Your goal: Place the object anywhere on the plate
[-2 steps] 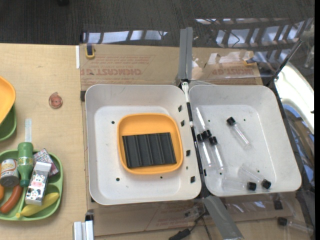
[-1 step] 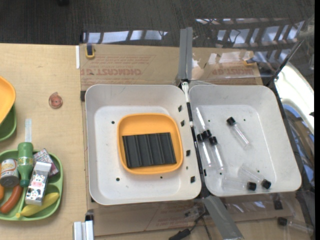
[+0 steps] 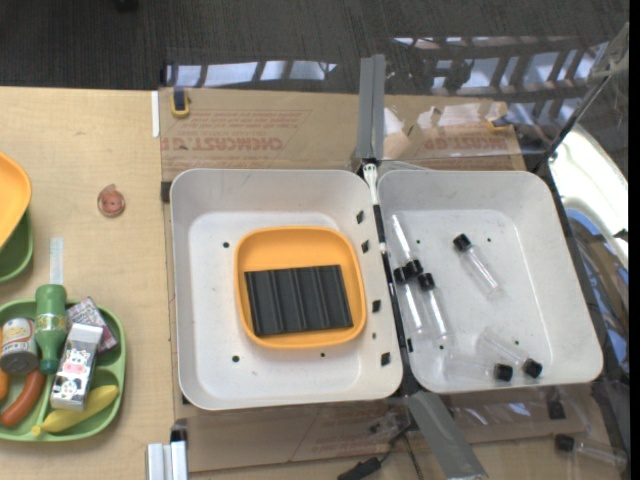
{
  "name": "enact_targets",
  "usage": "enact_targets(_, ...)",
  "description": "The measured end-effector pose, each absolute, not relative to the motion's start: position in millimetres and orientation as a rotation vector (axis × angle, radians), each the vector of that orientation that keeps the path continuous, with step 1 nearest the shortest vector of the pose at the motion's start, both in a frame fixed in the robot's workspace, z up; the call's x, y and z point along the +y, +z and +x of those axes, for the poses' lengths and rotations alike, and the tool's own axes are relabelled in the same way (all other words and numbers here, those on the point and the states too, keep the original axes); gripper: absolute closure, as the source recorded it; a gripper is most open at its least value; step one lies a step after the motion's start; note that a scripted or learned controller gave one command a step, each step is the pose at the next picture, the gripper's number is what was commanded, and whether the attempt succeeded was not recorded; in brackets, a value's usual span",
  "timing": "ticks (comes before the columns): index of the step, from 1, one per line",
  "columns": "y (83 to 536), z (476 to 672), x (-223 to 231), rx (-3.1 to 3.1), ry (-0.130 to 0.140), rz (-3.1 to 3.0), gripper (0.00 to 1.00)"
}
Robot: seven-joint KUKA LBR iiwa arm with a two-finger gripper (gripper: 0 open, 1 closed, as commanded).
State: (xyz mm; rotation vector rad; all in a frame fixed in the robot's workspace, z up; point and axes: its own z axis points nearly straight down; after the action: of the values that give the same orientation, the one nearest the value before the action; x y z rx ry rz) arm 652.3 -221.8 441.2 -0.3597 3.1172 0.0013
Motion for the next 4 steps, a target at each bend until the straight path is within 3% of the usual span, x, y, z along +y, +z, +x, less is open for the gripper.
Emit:
enact_targets(1, 442.1, 660.1, -221.5, 3.005, 0.000, -0.896, 0.00)
enact_targets(4, 441.7, 660.1, -221.2, 2.279, 0.000, -2.154, 0.00)
